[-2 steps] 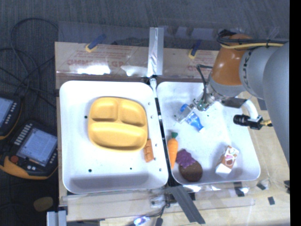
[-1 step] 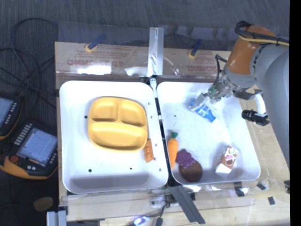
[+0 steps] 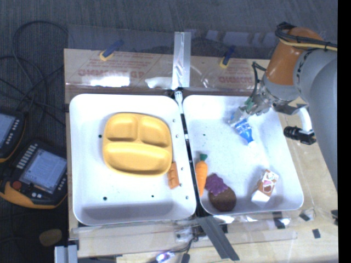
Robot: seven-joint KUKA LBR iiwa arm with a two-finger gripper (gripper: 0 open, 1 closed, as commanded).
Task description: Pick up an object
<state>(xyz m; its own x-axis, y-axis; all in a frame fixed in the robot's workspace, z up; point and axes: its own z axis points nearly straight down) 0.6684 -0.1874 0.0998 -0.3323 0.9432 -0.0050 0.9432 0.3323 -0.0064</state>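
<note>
Left bin (image 3: 82,201): shallow white tray on the worktop; holds a yellow moulded plastic plate with three compartments (image 3: 137,144), lying flat near the middle, and a small orange carrot-like piece (image 3: 173,175) against the bin's right wall
Right bin (image 3: 290,174): shallow white tray just beside the first; an orange toy carrot with a green top (image 3: 201,171) lies along its left wall, a purple and brown rounded toy (image 3: 219,191) sits in the near left corner, touching the carrot's lower end, and a small white and red carton (image 3: 265,186) stands tilted near the near right corner
Task's thing: a crinkled blue and white wrapper or pouch (image 3: 243,127), in the far half of the right bin, well apart from the other toys; thin, soft-looking, glossy
Claw (image 3: 253,106): low over the pouch's upper end; whether it is open, closed or gripping cannot be told, as the fingertips blur into the wrapper
Doing it well: probably pinch across the pouch's thicker bunched part, not a loose edge, then lift straight up, clear of the far wall
</note>
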